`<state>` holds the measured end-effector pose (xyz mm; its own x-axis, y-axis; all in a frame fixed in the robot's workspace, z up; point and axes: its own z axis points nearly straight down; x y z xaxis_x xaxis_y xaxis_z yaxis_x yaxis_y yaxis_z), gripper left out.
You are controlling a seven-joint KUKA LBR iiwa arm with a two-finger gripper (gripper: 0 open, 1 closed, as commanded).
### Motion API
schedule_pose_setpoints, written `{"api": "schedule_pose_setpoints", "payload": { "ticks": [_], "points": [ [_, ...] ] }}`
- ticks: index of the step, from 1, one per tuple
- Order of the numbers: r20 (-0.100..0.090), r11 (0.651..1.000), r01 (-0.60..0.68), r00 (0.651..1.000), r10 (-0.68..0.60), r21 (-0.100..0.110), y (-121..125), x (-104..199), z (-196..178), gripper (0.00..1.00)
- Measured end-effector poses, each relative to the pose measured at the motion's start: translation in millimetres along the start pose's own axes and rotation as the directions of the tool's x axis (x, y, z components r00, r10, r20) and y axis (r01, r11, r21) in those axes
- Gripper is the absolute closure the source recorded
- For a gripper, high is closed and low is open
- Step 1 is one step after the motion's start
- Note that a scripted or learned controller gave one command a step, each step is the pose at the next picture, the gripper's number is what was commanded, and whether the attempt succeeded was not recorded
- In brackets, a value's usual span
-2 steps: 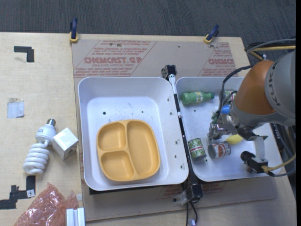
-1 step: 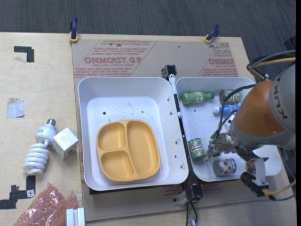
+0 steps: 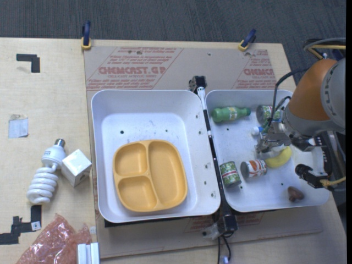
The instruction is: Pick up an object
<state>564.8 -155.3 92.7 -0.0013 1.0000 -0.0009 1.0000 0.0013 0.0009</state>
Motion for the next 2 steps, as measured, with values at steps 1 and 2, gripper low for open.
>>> {"api": "schedule_pose_setpoints", "payload": {
  "ticks": [1, 2],
  "points": [
    [-0.001, 1.000, 0.000, 1.000, 0.000, 0.001, -5.0, 62.2, 0.3, 0.00],
    [-0.001, 1.000, -0.003, 1.000, 0.003, 0.001, -84.2, 57.2, 0.4, 0.00]
  ]
}}
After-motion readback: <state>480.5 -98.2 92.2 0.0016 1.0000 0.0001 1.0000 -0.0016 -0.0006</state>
